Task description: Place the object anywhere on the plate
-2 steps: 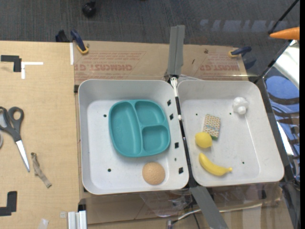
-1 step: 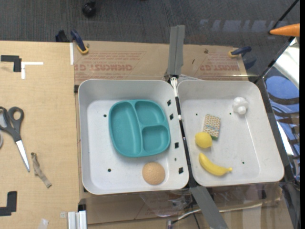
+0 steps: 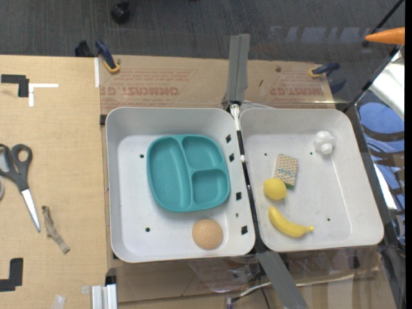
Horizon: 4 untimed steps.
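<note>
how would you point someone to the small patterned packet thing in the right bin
Start at the right bin, the one without the teal plate. Near its middle, just above the round lemon, lies a small flat packet. It is the only rectangular item there, speckled rather than plain yellow or white.

Teal divided plate (image 3: pixel 188 172) and tan ball (image 3: pixel 208 234) in left bin (image 3: pixel 122 185), banana (image 3: pixel 289 224), lemon (image 3: pixel 275 189) in right bin (image 3: pixel 347 198)

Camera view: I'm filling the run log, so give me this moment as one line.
plate: left bin, bare | tan ball: left bin, off plate | banana, lemon: right bin | placement: not done
</note>
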Each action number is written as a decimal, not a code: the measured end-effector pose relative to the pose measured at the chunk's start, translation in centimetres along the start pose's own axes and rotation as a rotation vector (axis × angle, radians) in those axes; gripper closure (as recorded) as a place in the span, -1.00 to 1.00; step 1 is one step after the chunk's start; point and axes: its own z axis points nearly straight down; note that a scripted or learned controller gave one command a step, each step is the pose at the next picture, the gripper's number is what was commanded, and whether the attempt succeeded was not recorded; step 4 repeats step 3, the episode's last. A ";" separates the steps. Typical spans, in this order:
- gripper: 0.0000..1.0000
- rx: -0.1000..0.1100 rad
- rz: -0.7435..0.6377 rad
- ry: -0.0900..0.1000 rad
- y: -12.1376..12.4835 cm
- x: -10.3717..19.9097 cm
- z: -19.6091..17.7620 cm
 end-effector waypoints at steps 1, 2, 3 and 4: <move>1.00 0.012 0.004 0.006 -0.1 0.2 -0.7; 1.00 0.024 0.008 0.011 -0.1 0.4 -1.4; 1.00 0.036 0.014 0.016 -0.1 0.6 -2.0; 1.00 0.036 0.014 0.016 -0.1 0.6 -2.0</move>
